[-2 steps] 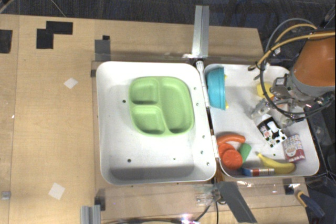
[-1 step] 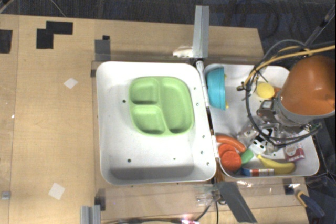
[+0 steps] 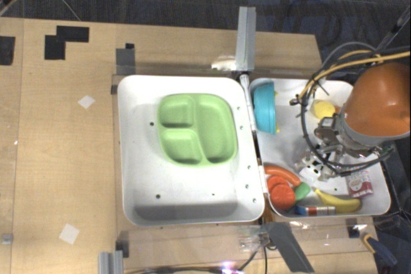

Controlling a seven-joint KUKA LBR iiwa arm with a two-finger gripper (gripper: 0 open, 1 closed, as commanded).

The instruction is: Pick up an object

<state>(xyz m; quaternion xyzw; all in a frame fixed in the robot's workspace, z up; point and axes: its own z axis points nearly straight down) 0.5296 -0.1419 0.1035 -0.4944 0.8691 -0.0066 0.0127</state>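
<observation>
The right bin holds a blue bowl tipped on its edge at the left wall. A yellow item lies near the back. Orange-red pieces, a yellow banana, a green bit and a marker-like stick crowd the front. A red-and-white packet lies at the front right. My gripper hangs low over the bin's middle, under the orange wrist band; its tips are hidden among cables.
The left bin carries a green three-compartment tray. A grey post stands behind the wall between the bins. Cables loop around the wrist. Wooden bench spreads to the left.
</observation>
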